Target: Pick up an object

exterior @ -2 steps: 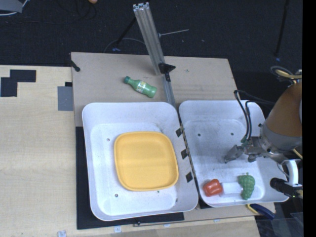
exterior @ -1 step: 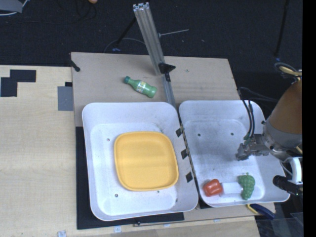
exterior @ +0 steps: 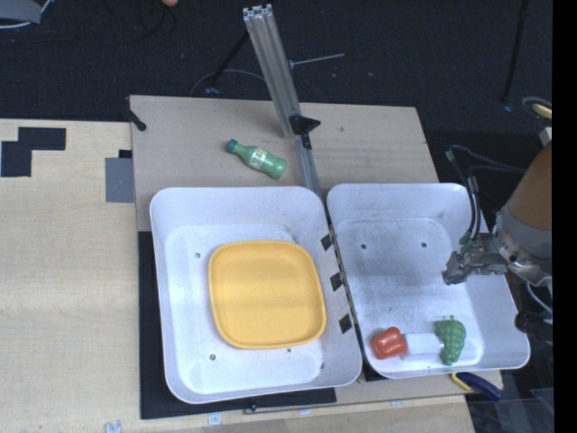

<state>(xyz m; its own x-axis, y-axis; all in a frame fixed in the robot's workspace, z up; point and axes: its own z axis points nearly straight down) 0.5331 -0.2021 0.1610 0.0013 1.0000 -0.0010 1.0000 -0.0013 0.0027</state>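
Pincer (exterior: 453,273) hovering over right bin (exterior: 397,207), right of frame; finger state: cannot tell.

Nothing seen between its tips. Below it, lower right of that bin: green object (exterior: 451,339), with red-orange object (exterior: 389,342) just left. Left bin (exterior: 177,242) holds yellow plate (exterior: 266,293). Green bottle (exterior: 256,159) lies on bench, upper centre.

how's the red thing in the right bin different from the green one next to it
The red object is rounder and squat; the green object is taller and lumpy. The red one sits left, nearer the bin divider; the green one sits right, nearer the gripper. Both lie along the near edge of the right bin.
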